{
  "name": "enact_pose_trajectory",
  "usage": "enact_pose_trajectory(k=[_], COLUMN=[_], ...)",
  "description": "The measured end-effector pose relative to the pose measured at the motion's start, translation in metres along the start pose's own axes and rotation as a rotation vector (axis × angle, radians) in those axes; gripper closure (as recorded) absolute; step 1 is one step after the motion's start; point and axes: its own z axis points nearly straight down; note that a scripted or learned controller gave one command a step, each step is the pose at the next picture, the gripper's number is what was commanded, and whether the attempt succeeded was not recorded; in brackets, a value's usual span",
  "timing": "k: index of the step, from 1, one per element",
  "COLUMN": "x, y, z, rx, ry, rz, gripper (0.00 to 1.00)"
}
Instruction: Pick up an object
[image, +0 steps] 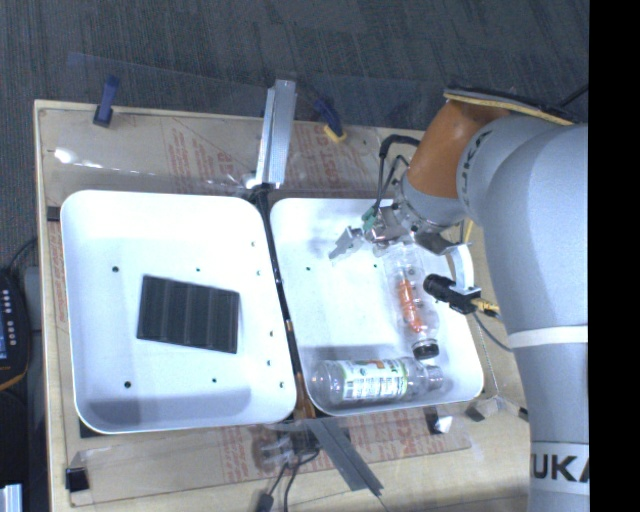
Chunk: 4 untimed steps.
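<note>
My gripper (365, 238) hangs over the far part of the right bin (310, 300), open, with nothing between its fingers. Just right of it and toward the front lies a small clear bottle (410, 292) with orange contents and a dark cap, lengthwise along the bin's right side. A larger clear bottle (375, 380) with a green label lies on its side against the bin's front wall. A black ridged rectangular pad (188, 313) lies flat in the middle of the left bin (100, 230).
The grey arm (520, 230) with its orange band (440, 155) comes in from the right above the right bin's rim. A metal divider bar (275, 130) stands behind the gap between the bins. The bench edge runs around both bins.
</note>
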Motion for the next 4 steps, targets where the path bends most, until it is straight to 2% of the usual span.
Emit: enact_pose_trajectory(k=[1, 2, 3, 4], x=[0.004, 0.008, 0.009, 0.008], y=[-0.058, -0.075, -0.084, -0.077], z=[-0.081, -0.039, -0.07, -0.059], rx=[0.001, 0.002, -0.001, 0.0], ry=[-0.003, -0.003, -0.004, -0.003], rz=[0.072, 0.059, -0.035, -0.079], gripper=[0.0, 0.0, 0.0, 0.0])
